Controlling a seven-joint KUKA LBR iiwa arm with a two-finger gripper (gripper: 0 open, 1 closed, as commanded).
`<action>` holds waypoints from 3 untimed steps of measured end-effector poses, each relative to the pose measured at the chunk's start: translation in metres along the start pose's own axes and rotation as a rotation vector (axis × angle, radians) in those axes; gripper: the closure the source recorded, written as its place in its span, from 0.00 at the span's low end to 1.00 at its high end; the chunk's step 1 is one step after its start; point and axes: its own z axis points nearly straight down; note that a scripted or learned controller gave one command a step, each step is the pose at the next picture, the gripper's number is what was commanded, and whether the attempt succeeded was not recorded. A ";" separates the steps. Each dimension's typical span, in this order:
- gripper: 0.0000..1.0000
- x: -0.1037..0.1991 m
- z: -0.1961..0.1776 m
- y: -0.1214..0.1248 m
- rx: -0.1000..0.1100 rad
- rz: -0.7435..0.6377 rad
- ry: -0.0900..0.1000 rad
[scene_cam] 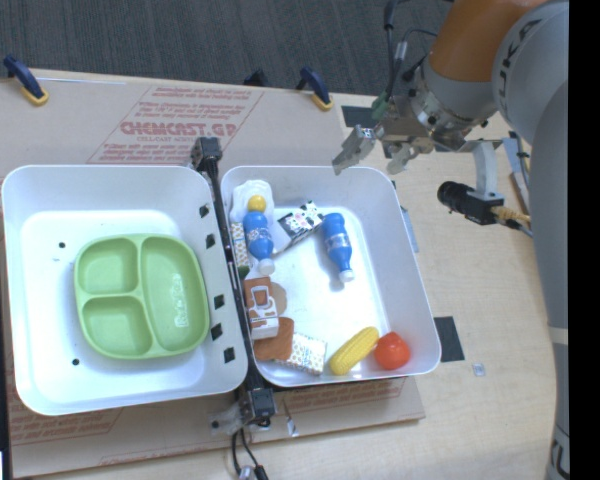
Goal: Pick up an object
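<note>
Up at the right bin's (pixel 412 298) far right corner, gripper (pixel 372 155) hovers, fingers spread open, holding nothing. Blue bottle (pixel 336 245) lies mid-bin; corn (pixel 351 350) and tomato (pixel 391 351) near its front edge.

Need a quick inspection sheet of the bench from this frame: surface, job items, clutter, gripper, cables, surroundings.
Surface: two white bins side by side on a cardboard sheet with red print.
Job's things: right bin holds two blue bottles, corn cob, red tomato, small packets.
Clutter: green divided tray in left bin.
Gripper: gripper open, above the right bin's far rim, holding nothing.
Cables: black cable at the wrist; wires at the front edge.
Surroundings: blue clamps on the board's far edge.
</note>
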 end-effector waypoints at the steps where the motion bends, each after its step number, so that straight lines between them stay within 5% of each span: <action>1: 0.00 -0.038 0.101 -0.025 0.003 0.000 0.000; 2: 0.00 -0.025 0.179 -0.013 -0.012 0.001 -0.001; 3: 1.00 -0.024 0.166 -0.011 -0.015 -0.003 -0.001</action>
